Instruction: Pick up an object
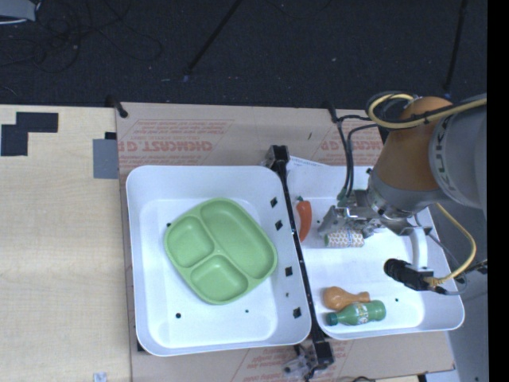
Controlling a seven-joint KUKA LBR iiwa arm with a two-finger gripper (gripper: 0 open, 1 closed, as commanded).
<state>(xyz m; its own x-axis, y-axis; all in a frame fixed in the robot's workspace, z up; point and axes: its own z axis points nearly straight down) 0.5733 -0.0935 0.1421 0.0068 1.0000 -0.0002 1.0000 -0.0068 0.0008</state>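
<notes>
**A:** Where's the gripper (350,220)?

**B:** Low in the right bin (359,270), upper middle part. The arm (413,157) comes in from the right, with its orange band above the bin's far right corner.

**A:** Open or closed?

**B:** Can't tell. From this angle the wrist covers the tip.

**A:** Holding anything?

**B:** Can't confirm. A spotted roll (346,239) lies on its side on the bin floor, right at the near side of the gripper. It's touching or just beside it, and I can't say which.

**A:** What else is in that bin?

**B:** An orange-red carrot (304,218) lies along the left wall, just left of the gripper. An orange gourd (343,297) sits near the front edge. A green bottle (359,313) lies on its side just in front of the gourd, touching it or nearly so. Both are well apart from the gripper.

**A:** Left bin (151,293)?

**B:** A green plate (219,249) with three compartments, flat, roughly centred and turned at an angle to the walls.

**A:** What's under the bins?

**B:** They sit side by side on printed cardboard (207,138), which lies on a pale wooden bench (56,253).
</notes>
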